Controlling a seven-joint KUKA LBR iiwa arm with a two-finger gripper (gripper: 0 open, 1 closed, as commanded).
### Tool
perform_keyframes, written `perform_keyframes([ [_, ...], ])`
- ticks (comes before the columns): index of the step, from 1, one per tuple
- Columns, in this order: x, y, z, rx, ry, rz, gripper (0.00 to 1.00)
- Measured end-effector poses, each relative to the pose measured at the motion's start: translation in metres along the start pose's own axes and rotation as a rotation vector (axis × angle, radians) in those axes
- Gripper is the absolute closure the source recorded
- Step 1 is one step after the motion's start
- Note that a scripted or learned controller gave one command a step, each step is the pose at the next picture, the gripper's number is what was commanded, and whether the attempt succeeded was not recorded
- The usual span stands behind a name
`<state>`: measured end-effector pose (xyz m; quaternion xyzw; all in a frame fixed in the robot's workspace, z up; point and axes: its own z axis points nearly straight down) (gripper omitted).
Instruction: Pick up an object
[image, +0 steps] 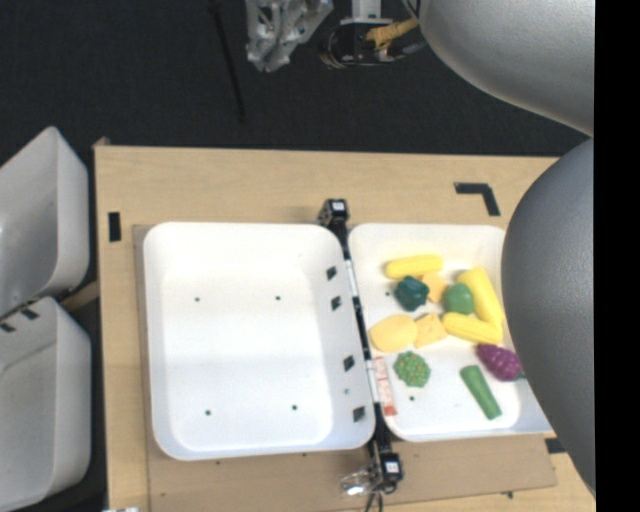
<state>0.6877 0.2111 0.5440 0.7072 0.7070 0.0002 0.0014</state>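
The end effector's state could not be told; the grey arm (565, 300) bulked over the right side of the counter (250, 180), covering the right bin's (440, 425) far edge. The toy foods lay clustered in that bin. The green cucumber (481, 391) and broccoli (411, 369) sat apart from the others near the front, so either seemed the easier pick: descend straight, close around the middle. The left bin (240, 340) lay beside it.

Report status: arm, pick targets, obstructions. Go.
Arm looming over right bin, fingers unseen. Toy foods clustered there: yellow corn, green broccoli, purple grapes. Nothing lifted. Arm body covers bin's right edge.
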Motion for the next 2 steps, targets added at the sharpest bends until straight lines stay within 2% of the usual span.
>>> perform_keyframes([
  [1, 0.0, 0.0, 0.0, 0.0, 0.0, 0.0, 1.0],
  [2, 0.011, -0.037, -0.002, 0.005, 0.001, -0.005, 1.0],
])
